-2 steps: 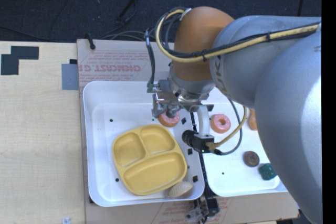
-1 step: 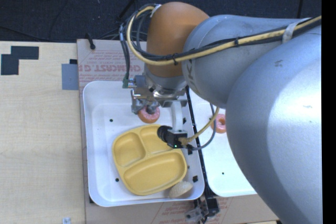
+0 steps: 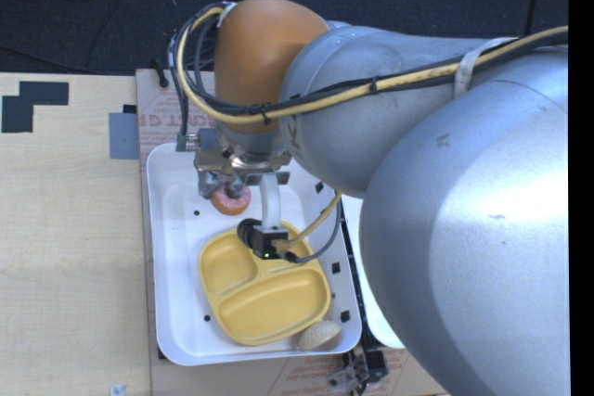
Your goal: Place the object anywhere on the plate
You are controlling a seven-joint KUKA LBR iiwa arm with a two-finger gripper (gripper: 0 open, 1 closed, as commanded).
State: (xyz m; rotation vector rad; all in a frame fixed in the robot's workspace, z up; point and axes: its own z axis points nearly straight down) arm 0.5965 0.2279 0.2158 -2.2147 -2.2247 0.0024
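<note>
Inside the left white bin (image 3: 176,292) you've got one yellow divided plate (image 3: 264,287), three compartments, nothing in them. One pinkish-orange object (image 3: 229,198) sits on the bin floor just beyond the plate's far rim, right under the gripper (image 3: 232,185). One beige lump (image 3: 319,335) lies at the plate's near right corner. Jaw state: can't tell.

Glossy yellow plastic plate (image 3: 264,297) in smooth white plastic bin (image 3: 172,292); matt wood bench (image 3: 65,246).

plate (image 3: 264,297) in bin (image 3: 172,292), round object (image 3: 320,335) at its rim
</note>
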